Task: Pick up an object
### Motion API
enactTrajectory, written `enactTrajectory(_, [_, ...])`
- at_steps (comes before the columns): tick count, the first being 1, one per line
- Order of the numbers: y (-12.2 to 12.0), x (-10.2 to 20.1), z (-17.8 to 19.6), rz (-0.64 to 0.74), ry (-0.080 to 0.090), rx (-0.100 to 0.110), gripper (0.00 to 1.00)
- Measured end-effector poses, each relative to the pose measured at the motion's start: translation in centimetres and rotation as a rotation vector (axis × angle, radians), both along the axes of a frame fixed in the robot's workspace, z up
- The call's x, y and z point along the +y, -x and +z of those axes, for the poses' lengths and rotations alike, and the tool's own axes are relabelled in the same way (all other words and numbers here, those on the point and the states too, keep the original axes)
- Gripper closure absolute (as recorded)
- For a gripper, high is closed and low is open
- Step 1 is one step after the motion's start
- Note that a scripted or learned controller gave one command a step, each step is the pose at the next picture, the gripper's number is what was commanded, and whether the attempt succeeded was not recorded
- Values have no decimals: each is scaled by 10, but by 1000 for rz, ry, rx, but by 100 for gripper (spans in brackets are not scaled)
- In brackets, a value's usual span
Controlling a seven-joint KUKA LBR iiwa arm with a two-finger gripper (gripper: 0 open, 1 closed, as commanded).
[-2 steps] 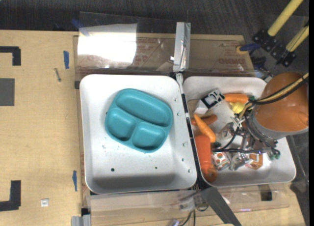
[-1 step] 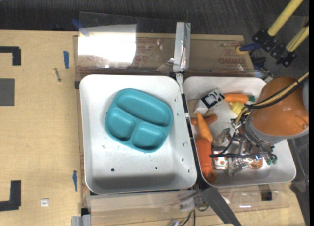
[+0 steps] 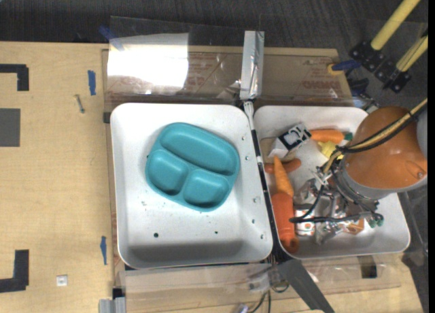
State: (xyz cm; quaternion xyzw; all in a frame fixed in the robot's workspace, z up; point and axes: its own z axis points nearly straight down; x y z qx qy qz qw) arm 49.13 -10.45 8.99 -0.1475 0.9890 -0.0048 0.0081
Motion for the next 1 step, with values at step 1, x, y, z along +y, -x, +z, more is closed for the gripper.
enactTrajectory(1, [-2,1,10,0,0,-7,100])
